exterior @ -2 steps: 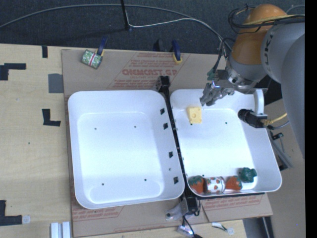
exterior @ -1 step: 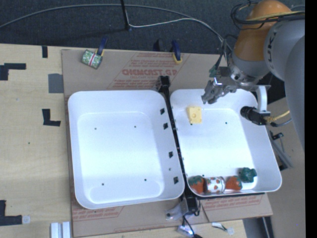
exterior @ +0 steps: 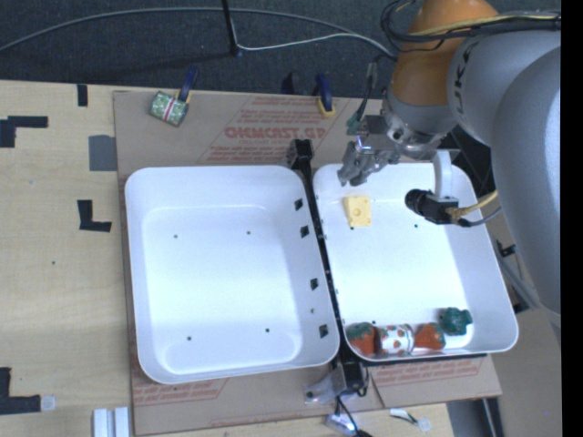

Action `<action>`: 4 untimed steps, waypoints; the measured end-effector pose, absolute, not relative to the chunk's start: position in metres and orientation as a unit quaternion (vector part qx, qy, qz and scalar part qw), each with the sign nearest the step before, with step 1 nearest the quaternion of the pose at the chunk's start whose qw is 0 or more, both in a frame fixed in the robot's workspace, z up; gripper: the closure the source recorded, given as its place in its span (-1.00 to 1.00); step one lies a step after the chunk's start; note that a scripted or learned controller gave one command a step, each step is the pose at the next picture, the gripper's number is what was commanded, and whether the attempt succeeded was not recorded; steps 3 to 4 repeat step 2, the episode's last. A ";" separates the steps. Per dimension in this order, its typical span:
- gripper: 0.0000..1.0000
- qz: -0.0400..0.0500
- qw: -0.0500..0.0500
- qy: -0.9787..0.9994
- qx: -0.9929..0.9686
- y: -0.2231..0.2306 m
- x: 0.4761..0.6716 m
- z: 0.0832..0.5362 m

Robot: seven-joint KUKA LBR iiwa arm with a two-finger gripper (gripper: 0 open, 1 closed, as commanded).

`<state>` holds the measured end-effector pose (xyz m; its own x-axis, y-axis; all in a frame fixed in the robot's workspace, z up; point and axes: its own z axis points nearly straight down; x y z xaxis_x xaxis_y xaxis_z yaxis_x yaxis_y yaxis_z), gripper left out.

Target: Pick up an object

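A yellow cheese-like wedge (exterior: 359, 212) lies in the right bin (exterior: 455, 271) near its far left corner. My gripper (exterior: 355, 173) hangs just above and behind the wedge, over the bin's far rim, with nothing visibly between its fingers. Along the bin's near wall sit a red strawberry-like piece (exterior: 363, 338), a white and red can (exterior: 395, 340), an orange-red piece (exterior: 429, 338) and a green leafy piece (exterior: 454, 319).
The left bin (exterior: 219, 271) sits beside the right one, split by a black divider with clips (exterior: 312, 235). A small green box (exterior: 169, 108) lies on the cardboard behind the bins. The arm's grey body fills the upper right.
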<state>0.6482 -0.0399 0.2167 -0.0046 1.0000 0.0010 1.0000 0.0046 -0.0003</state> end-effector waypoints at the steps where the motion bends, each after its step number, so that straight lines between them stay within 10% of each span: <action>1: 1.00 0.000 0.001 -0.708 -0.706 0.004 0.647 0.213; 4: 1.00 -0.001 0.000 -0.709 -0.705 0.057 0.648 0.226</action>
